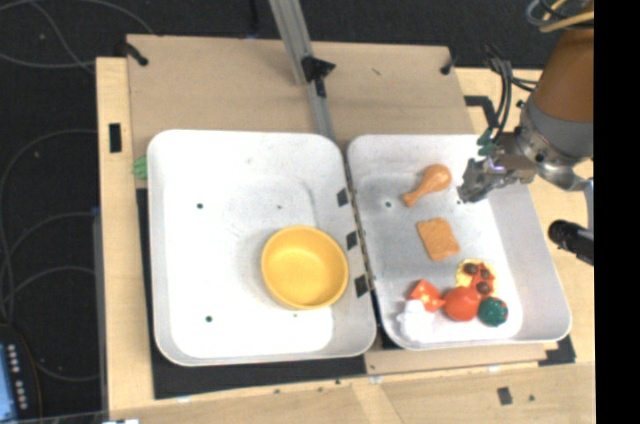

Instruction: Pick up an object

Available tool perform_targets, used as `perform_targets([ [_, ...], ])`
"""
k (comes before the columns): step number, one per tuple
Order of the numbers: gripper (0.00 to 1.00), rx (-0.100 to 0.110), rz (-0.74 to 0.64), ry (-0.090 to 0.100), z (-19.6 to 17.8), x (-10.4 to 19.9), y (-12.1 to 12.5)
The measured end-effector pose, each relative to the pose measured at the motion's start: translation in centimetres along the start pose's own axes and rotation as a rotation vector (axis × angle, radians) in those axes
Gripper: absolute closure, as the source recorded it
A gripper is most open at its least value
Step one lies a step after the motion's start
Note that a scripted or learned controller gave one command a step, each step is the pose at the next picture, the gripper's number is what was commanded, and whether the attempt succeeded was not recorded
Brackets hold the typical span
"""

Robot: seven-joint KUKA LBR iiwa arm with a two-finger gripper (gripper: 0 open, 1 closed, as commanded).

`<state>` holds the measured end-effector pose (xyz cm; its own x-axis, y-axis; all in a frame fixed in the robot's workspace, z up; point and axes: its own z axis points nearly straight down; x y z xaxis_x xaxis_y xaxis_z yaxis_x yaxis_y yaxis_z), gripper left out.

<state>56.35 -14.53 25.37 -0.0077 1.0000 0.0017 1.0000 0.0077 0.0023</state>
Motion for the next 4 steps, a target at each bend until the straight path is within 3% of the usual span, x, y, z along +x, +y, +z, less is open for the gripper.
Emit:
perform_targets([
  [4, 1.0, 0.001, -0.002, 0.001, 0.3, 20.4, -1.7],
])
